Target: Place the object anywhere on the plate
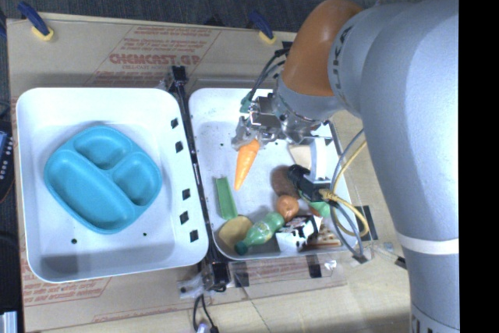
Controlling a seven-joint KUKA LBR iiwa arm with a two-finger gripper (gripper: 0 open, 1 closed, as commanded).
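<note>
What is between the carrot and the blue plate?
In the camera view, between the carrot and the plate run the bins' touching walls.

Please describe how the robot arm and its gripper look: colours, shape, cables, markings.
The arm is thick, rounded and light grey, with an orange band above the wrist and dark lettering beside it. The gripper is small, metallic grey and black. Thin dark cables loop around the wrist.

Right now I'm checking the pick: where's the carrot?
The carrot is over the right bin, its top at the gripper, tip pointing down toward the green stick.
</note>
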